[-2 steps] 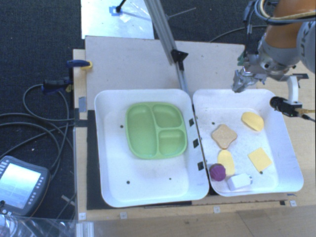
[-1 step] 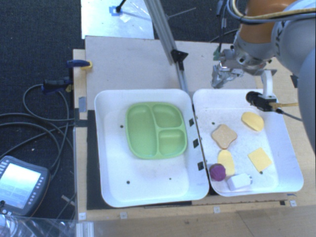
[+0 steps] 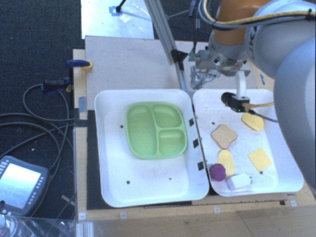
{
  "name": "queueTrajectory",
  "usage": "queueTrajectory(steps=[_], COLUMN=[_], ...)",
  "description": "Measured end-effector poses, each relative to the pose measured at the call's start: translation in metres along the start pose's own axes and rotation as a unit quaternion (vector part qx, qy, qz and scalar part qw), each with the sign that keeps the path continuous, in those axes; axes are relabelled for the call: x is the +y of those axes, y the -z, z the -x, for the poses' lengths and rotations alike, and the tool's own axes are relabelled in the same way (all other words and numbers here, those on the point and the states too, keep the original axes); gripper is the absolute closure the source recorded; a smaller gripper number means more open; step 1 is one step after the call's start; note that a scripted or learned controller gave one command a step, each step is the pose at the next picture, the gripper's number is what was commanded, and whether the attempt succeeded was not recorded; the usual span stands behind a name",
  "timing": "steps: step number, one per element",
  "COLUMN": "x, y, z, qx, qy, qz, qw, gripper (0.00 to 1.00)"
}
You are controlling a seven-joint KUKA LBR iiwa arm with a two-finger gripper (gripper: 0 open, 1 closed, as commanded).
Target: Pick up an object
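Observation:
My gripper (image 3: pixel 200 78) hangs over the far left corner of the right bin (image 3: pixel 291 174), above its rim and with nothing visible between its fingers. In that bin lie a tan toast slice (image 3: pixel 224 136), a yellow wedge (image 3: pixel 252 122), a flat yellow square (image 3: pixel 259 159), a pale yellow oval piece (image 3: pixel 226 161), a purple ball (image 3: pixel 217 172) and a small white block (image 3: pixel 239 181). All of them sit nearer the camera than the gripper, well apart from it.
A green divided plate (image 3: pixel 156 130) rests in the left bin (image 3: pixel 108 181). A slanted metal pole (image 3: pixel 160 21) runs down to the bench just left of the gripper. Blue clamps (image 3: pixel 79 63) and cables sit at the bench's left edge.

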State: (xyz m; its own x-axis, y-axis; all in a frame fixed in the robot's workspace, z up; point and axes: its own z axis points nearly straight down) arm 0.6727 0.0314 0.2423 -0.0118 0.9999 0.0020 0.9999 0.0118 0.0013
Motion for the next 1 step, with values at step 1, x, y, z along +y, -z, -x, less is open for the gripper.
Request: queueTrajectory(steps=[1], x=[0.0157], y=[0.004], z=[-0.055], qx=[0.0], qy=[0.0], qz=[0.001], qw=[1.0], gripper=[1.0])
